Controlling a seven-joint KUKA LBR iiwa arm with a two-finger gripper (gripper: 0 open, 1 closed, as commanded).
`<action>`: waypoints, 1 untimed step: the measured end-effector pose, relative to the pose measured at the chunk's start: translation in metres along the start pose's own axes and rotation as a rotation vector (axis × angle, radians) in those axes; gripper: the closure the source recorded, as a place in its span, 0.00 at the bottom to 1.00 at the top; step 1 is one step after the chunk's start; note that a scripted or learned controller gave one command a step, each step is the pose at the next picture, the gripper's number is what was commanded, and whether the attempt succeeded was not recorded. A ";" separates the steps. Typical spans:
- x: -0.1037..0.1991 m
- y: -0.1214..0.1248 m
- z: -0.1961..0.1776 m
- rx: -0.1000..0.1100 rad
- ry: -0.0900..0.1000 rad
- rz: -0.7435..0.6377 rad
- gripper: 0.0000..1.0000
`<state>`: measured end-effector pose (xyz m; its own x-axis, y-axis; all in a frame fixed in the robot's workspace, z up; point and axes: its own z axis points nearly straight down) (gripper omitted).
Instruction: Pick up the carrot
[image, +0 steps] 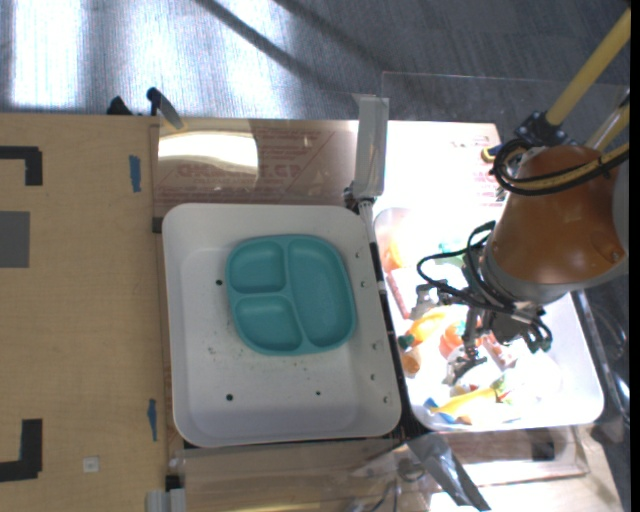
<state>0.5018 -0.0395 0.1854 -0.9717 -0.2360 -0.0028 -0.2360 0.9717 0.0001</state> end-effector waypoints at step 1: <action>-0.033 -0.010 0.000 0.001 -0.005 -0.297 0.00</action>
<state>0.5358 -0.0413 0.1854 -0.8602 -0.5099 -0.0070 -0.5099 0.8602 -0.0023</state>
